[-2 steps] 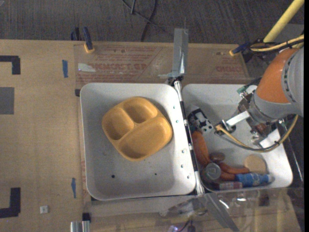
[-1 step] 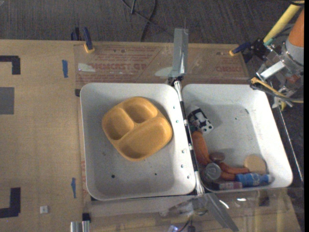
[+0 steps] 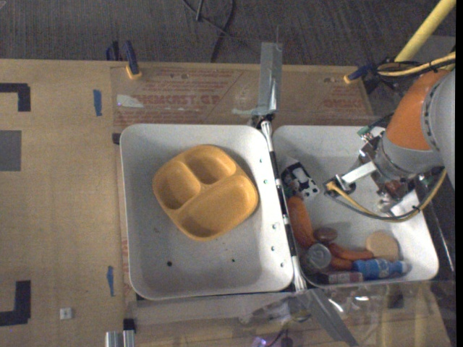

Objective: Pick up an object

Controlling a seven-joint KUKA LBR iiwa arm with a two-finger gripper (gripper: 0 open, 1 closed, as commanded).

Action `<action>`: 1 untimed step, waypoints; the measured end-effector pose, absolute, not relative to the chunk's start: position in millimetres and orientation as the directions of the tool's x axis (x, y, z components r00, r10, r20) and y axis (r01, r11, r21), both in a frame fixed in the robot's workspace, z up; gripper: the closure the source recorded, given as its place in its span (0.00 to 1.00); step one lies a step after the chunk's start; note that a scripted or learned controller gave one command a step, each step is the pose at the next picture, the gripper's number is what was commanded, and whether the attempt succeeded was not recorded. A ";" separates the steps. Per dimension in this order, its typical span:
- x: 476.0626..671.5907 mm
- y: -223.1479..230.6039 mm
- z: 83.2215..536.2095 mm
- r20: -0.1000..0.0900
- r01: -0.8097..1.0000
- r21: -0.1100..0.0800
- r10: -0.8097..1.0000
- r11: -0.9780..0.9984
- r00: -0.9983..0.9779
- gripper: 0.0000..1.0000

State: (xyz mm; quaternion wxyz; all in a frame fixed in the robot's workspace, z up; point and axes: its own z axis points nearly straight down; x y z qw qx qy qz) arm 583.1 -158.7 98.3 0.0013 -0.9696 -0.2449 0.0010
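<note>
Far left, on the wooden bench (image 3: pixel 58 194): strips of blue tape (image 3: pixel 97 101) and black corner marks. Next, the left bin (image 3: pixel 137 266), holding one yellow divided dish (image 3: pixel 205 191) set at a slant near its middle, well clear of the bin walls. Behind the bins, a grey metal post (image 3: pixel 269 78) standing at the seam between them. Right of the seam, the right bin (image 3: pixel 325 143), crowded along its left wall and front edge. Just beside the divider, a small black-and-white object (image 3: pixel 300 181); below it a long orange piece (image 3: pixel 299 219) lying along the wall; then a dark round lid (image 3: pixel 325 233) and a grey round can (image 3: pixel 317 256), touching or nearly so. Further right along the front, a red-orange sausage shape (image 3: pixel 349 253), a tan disc (image 3: pixel 382 246) and a blue bottle (image 3: pixel 380 268) on its side. Above these, over the right half of that bin, the gripper (image 3: pixel 385 183) under the grey wrist, with yellow cable (image 3: pixel 362 208) looped beneath and the orange band (image 3: pixel 411 114) behind. Spread, pressed together or pinching something: impossible to tell from this angle. No object seen lifted off the bin floor.
</note>
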 end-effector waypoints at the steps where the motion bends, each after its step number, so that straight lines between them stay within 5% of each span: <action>1: 637.8 -200.9 166.0 0.001 0.457 0.000 0.457 -0.889 0.889 0.00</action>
